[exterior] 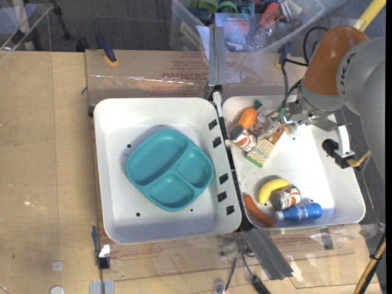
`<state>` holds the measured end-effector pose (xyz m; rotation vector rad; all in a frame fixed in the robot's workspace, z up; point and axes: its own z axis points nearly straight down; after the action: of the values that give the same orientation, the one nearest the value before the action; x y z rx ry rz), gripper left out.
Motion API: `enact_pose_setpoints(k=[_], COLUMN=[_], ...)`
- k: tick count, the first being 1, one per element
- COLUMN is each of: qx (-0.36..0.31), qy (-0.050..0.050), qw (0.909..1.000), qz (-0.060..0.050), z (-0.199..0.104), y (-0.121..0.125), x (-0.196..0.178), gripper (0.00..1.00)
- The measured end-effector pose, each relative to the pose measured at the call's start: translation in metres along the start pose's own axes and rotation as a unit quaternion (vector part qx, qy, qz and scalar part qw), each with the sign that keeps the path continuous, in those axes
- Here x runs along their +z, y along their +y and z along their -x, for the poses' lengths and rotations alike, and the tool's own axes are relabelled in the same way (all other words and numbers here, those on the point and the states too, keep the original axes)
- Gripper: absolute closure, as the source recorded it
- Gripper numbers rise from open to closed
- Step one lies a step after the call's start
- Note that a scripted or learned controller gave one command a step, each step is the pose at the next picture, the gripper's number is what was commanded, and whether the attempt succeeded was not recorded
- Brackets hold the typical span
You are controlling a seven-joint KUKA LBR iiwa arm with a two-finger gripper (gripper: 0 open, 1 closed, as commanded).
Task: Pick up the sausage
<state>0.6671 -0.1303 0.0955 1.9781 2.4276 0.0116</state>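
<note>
Pale wooden surface carries two shallow white bins. At the right bin's lower left lies the reddish-orange sausage, touching a yellow banana. At upper right, the grey hand hovers near an orange carrot; its grip I cannot tell.

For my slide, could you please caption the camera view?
Pincer above right bin's far clutter; sausage lies at near edge.
</note>
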Motion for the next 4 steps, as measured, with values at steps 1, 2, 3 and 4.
enact_pose_setpoints(k=[1,2,3,4], qx=[-0.002,-0.098,-0.246,-0.199], qy=[-0.002,0.003,-0.002,0.002], qw=[1.0000,0.9951,0.9692,0.9799], qz=[0.002,-0.007,0.002,-0.005], z=[-0.001,-0.041,-0.022,-0.056], y=[0.002,-0.092,-0.090,-0.074], x=[-0.010,-0.046,-0.013,-0.110], gripper=[1.00,1.00,1.00,1.00])
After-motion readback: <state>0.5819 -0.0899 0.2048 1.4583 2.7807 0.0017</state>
